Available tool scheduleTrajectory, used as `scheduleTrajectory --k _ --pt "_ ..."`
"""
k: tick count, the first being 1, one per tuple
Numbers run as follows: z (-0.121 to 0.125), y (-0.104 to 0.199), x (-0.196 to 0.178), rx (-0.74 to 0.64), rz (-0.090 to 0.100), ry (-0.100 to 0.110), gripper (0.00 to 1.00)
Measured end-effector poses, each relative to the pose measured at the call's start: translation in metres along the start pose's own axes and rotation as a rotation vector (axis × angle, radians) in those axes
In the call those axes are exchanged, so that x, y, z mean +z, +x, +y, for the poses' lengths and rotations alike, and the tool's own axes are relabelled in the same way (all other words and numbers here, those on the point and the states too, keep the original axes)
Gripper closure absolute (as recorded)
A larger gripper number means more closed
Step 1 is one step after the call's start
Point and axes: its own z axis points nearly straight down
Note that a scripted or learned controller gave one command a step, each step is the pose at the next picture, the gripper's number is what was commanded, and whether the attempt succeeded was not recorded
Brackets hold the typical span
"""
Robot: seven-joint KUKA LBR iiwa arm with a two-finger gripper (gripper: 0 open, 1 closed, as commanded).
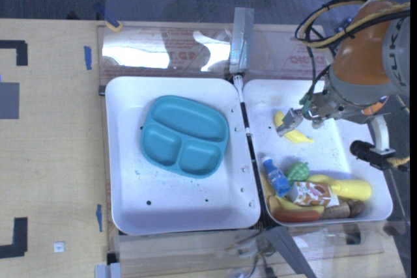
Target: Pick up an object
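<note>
- Gripper [291, 124] is hanging low over the right bin [384, 205], its fingers spread apart and gripping nothing, with its tips right at a small yellow piece [296, 135].
- That yellow piece is lying on the bin floor just below the fingertips, apart from the other objects, which in my judgement is making it the easy target for a pick.
- Nearer the camera than the gripper, a heap is crowding the bin's front edge: a blue bottle [275, 179], a green toy [298, 171], a printed packet [311, 194] and a long yellow object [345, 189].
- Left of the gripper, the left bin [124, 205] is holding a blue divided plate [184, 136], lying flat with its compartments bare.
</note>
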Motion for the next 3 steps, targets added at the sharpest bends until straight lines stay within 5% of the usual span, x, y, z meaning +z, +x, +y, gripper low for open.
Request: scheduleTrajectory --k 1,2,3 --pt "-0.038 -0.033 0.012 0.026 -0.002 0.001 0.00" --pt "-0.055 -0.029 0.093 0.039 -0.001 -0.002 0.00" --pt "-0.054 -0.030 0.083 0.042 -0.002 -0.006 1.00"
